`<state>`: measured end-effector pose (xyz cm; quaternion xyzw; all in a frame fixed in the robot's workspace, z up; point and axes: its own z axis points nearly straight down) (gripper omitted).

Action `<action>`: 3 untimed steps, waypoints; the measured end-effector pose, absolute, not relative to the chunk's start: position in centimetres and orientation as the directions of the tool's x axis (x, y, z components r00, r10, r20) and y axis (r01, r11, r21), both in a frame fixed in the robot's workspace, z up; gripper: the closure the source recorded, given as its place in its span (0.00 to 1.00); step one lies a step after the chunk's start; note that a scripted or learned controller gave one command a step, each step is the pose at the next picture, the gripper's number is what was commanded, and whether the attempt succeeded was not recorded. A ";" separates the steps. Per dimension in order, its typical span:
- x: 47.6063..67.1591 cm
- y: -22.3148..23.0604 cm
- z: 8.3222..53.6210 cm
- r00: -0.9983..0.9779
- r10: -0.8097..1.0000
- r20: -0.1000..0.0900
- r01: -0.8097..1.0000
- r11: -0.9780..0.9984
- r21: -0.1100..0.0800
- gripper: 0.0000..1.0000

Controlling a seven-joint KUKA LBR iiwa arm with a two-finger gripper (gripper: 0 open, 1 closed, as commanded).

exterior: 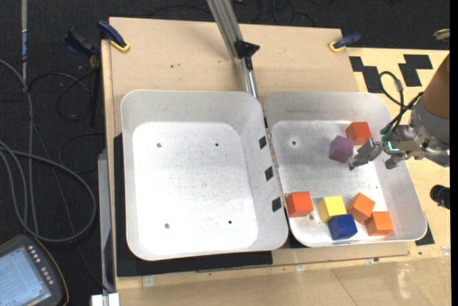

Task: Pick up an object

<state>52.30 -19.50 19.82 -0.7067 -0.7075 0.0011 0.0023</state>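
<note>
Pretty clearly a robotics lab, not anyone's home. Dark carpet floor with black cables (43,119) snaking down the left of the frame, and a teach pendant (25,272) sitting at lower left. The plywood bench (179,58) is held by blue clamps (111,33) at its top corners, with a metal pole (218,1) rising from it and black-and-white marker tags (390,72) at upper right.

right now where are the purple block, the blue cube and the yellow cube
purple block (340,148), camera view, middle of its top face
blue cube (343,226), camera view, centre of its top face
yellow cube (331,208), camera view, centre of its top face
</note>
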 end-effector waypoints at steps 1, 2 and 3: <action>52.4 -19.5 20.0 0.000 1.000 0.000 1.000 0.000 0.000 0.00; 52.6 -19.2 15.7 0.000 1.000 0.001 1.000 0.000 -0.005 0.00; 52.5 -19.1 11.4 0.000 1.000 0.002 1.000 0.000 -0.005 0.00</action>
